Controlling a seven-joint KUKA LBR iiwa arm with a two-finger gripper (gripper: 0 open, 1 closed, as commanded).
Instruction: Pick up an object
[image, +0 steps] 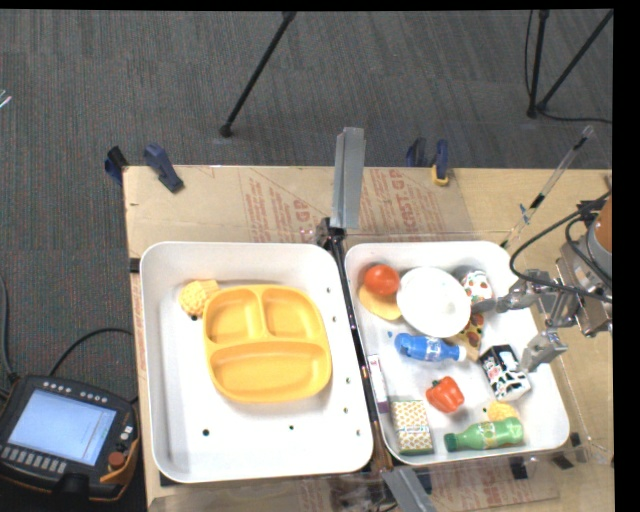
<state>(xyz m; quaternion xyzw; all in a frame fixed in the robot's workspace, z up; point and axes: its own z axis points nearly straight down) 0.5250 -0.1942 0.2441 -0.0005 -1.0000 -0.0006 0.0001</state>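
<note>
Nothing picked yet; grasp still to do.
Gripper (535, 322) over right bin (556, 400) edge, fingers apart, holding nothing. Nearest: cow carton (505, 372) just below; white bowl (433, 301) left of gripper.

- I see the right bin (556, 405) crowded: a white plate (433, 300), tomato (381, 279), blue bottle (428, 349), red pepper (446, 394), cow-print carton (506, 372), green bottle (485, 436) and small box (411, 425) leave only narrow gaps of bare floor.
- My end effector (535, 322) sits over that bin's right edge, close to the carton.
- In the left bin (160, 400) the yellow divided tray (267, 341) takes the middle; a corn piece (197, 295) touches its upper-left corner.
- I read wide bare floor below and left of the tray.
- An upright grey post (349, 180) stands on the bench (250, 200) behind the bins' shared wall.
</note>
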